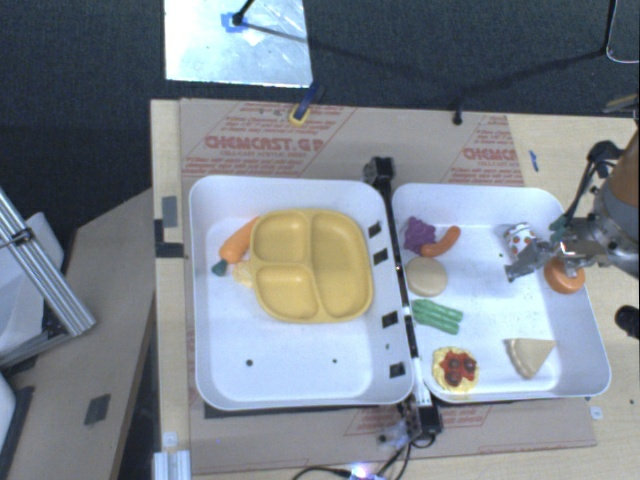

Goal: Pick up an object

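From above, the claw (528, 258) hangs over the right bin (575, 368), at its far right side; I cannot tell how it is set. An orange round piece (565, 277) lies just right of it, a small speckled white object (517, 236) just above. Further left sit a sausage (441, 240), purple grapes (417, 232) and a beige disc (427, 276).
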You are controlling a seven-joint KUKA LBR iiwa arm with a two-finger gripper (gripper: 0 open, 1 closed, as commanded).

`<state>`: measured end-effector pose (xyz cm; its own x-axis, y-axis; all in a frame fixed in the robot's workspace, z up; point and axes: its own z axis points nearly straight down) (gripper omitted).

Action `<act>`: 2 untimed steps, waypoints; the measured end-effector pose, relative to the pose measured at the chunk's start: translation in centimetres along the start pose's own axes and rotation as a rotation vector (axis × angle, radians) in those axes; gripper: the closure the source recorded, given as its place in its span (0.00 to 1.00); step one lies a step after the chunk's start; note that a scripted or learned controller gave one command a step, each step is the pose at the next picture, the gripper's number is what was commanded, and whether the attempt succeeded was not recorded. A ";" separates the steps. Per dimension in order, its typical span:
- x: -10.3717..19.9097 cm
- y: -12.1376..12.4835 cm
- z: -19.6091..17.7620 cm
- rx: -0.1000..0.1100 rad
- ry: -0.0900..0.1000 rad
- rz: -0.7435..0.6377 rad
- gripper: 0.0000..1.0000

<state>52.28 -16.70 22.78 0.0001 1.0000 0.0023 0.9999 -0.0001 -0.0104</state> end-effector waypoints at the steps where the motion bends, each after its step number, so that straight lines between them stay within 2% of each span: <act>1: 0.0 0.3 -0.6 -0.011 -0.002 -0.003 0.00; 2: 0.3 0.4 5.7 -0.007 -0.001 -0.002 0.00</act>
<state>52.63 -16.42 17.09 -0.0019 1.0000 0.0012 1.0000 0.0019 -0.0036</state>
